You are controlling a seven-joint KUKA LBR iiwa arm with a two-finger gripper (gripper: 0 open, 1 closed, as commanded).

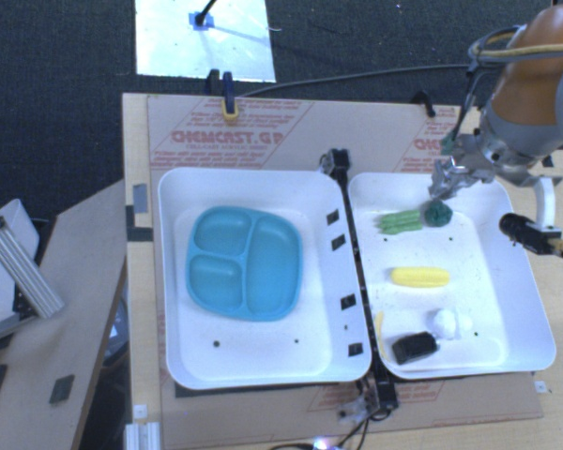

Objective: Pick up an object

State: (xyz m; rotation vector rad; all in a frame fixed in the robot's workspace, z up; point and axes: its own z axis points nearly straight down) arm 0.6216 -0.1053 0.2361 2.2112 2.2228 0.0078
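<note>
Claw [443, 187], grip state unclear, hovers beside broccoli [437, 214]; green pod [400, 221], banana [419, 277] lie nearby.

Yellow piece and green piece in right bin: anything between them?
Nothing. Camera view shows bare bin floor between the green piece and the yellow piece.
</note>
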